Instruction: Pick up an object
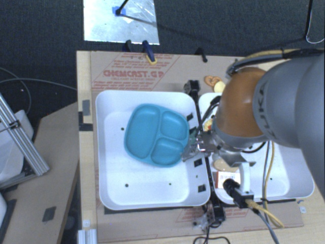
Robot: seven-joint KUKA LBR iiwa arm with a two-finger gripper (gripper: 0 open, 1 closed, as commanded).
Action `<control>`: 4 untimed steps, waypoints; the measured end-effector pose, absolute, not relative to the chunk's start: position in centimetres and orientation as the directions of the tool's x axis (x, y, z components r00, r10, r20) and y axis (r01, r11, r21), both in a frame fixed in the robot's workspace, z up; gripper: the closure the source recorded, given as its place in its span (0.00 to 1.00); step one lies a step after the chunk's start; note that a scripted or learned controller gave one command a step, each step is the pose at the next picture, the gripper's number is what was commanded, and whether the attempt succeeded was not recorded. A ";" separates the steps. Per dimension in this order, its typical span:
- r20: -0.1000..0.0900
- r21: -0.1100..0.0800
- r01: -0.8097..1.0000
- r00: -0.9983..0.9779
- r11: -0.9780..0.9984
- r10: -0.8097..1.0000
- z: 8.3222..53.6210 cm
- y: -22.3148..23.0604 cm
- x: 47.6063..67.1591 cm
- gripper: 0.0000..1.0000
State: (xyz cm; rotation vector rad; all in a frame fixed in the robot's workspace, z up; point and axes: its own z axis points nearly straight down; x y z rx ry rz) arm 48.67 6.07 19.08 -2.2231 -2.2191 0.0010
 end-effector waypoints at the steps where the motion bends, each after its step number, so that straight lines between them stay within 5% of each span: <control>1: 0.003 0.011 1.000 -0.008 0.008 1.000 20.4 15.4 60.9 0.00; 2: 0.002 0.005 1.000 -0.007 0.007 1.000 31.4 19.0 56.3 0.00; 3: 0.000 -0.005 1.000 -0.004 0.004 1.000 10.3 21.5 56.0 0.00; 4: 0.001 0.001 1.000 -0.002 0.002 1.000 12.9 17.1 59.4 0.00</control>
